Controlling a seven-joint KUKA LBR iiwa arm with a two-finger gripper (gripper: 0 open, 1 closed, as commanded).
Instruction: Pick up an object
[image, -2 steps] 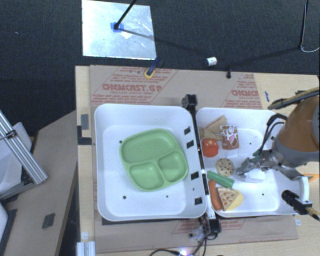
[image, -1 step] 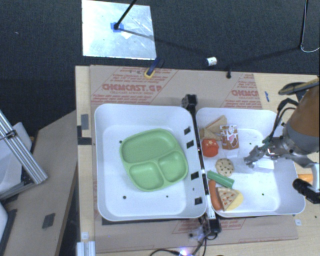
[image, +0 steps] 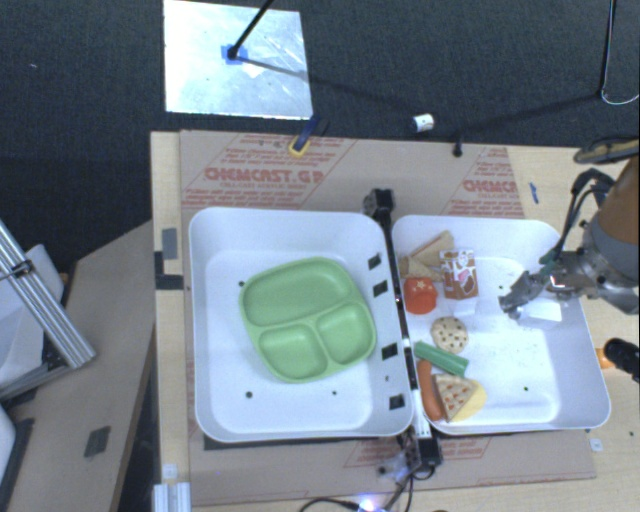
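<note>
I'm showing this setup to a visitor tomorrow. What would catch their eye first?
Probably the green divided plate, lying alone in the left bin. Next, the cluster of toy food along the right bin's left side: a red tomato, a cookie, a pizza slice. The gripper hovers over the right bin's right part, apart from the food.
</note>
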